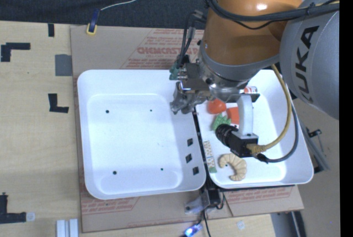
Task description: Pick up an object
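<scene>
Orange and grey, the arm (pixel 259 26) hangs over the right bin (pixel 292 170), its gripper (pixel 190 92) low by the wall between the bins; its opening cannot be told. A croissant (pixel 234 166) lies near, a red piece (pixel 216 105) beside green (pixel 222 120). Left bin (pixel 91 120) sits alongside.

I see arm (pixel 259 26) over right bin (pixel 292 170). Gripper (pixel 182 99) at that bin's left wall. Croissant (pixel 234 166), red and green pieces (pixel 220 112) lie inside it.
</scene>
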